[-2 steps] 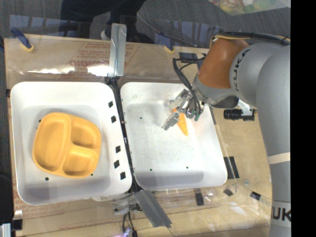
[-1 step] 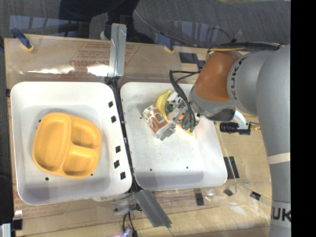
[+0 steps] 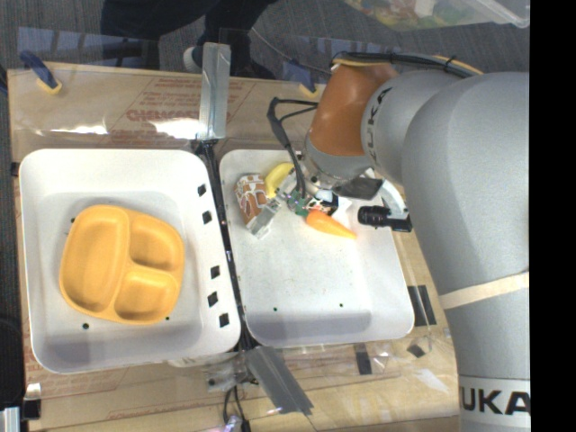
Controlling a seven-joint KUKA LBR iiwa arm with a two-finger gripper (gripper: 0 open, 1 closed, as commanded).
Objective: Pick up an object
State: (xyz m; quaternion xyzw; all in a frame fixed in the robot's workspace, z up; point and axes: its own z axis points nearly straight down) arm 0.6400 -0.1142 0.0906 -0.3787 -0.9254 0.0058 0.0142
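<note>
Overhead view of the bench. The arm [image 3: 468, 223], smooth grey casing with an orange band [image 3: 346, 106] above the wrist, reaches over the right bin [image 3: 306, 304] and hangs low over a small cluster of toy food at that bin's far end. The gripper [image 3: 304, 192] sits under the wrist, right among the cluster; I cannot tell from here whether it is released or clenched, and I see nothing clearly caught in it.

The candidates lie close together: a tapered orange carrot [image 3: 329, 224] with a green tip, a curved yellow banana [image 3: 279, 177] beside the wrist, and a brown, mottled, bread-like piece [image 3: 251, 198] with a pale grey bit at its near end. I judge all three to be light, rigid moulded plastic with glossy, somewhat slippery skins, not fragile. The carrot looks the easiest target: I would take it across its thicker middle, since the narrow end may squirt out of a pinch.

The left bin [image 3: 45, 331] holds a yellow three-compartment tray [image 3: 121, 264], matte and round-cornered, lying well apart from the arm. Both bins are shallow, white and smooth-walled.
</note>
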